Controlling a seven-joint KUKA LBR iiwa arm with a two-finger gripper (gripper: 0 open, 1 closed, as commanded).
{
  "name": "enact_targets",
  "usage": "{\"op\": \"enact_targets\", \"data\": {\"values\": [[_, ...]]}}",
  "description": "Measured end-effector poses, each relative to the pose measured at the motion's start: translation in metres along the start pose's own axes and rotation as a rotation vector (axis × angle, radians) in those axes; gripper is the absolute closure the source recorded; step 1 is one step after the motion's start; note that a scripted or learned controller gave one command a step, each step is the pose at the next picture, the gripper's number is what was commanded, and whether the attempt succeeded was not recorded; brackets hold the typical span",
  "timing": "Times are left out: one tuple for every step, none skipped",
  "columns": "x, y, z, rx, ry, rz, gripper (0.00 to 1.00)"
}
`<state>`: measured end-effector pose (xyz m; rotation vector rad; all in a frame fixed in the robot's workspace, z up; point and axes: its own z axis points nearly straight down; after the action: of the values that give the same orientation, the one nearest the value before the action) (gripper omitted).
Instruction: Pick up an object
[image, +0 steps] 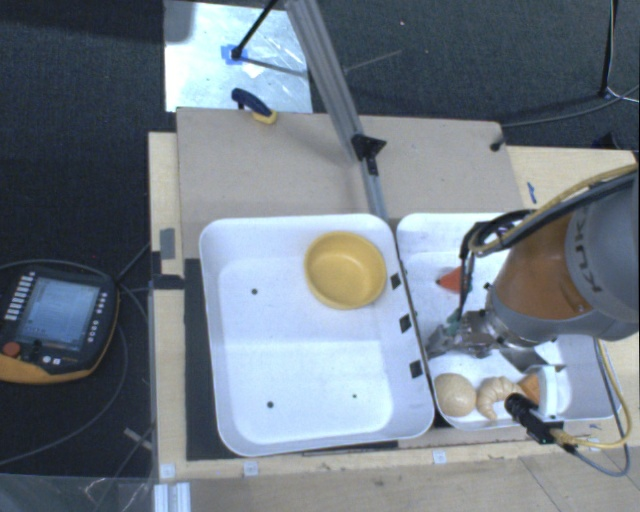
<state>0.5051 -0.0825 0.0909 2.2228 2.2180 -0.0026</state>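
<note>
tool (447, 337) in right bin (425, 240) (near egg (455, 394))

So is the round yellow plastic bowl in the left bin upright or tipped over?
Upright. The round yellow plastic bowl sits in the left white bin with its opening facing up, full rim and inner floor visible, nothing inside.

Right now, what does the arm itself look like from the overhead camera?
The arm is bulky, with rounded grey segments and a broad orange band above the wrist. Black cables loop over the orange part, and a yellowish one runs along its top. The tool below is metallic grey.
</note>
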Motion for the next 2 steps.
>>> {"op": "enact_targets", "data": {"values": [[0.001,0.000,-0.011,-0.001,0.002,-0.002,1.00],[0.001,0.001,-0.053,-0.004,0.002,-0.003,1.00]]}}
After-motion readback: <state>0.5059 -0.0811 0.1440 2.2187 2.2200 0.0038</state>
